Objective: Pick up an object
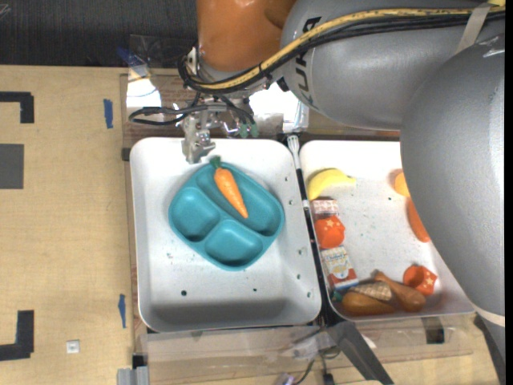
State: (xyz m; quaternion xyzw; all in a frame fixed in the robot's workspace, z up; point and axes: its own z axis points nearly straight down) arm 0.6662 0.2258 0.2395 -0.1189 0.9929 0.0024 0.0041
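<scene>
Hand (pixel 197 144) hovers just past the carrot (pixel 231 191) on the teal plate (pixel 192 215); can't tell its opening. Come down centred along the carrot's width, I'd say.

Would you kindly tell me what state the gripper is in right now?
Gripper: cannot be told; it sits above the left bin's far edge, near the carrot, holding nothing visible.

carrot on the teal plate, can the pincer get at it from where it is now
Probably yes. The carrot lies bare on top of the teal plate in the left bin, with nothing covering it. The pincer hangs just past the plate's far edge, close to the carrot's leafy end.
</scene>
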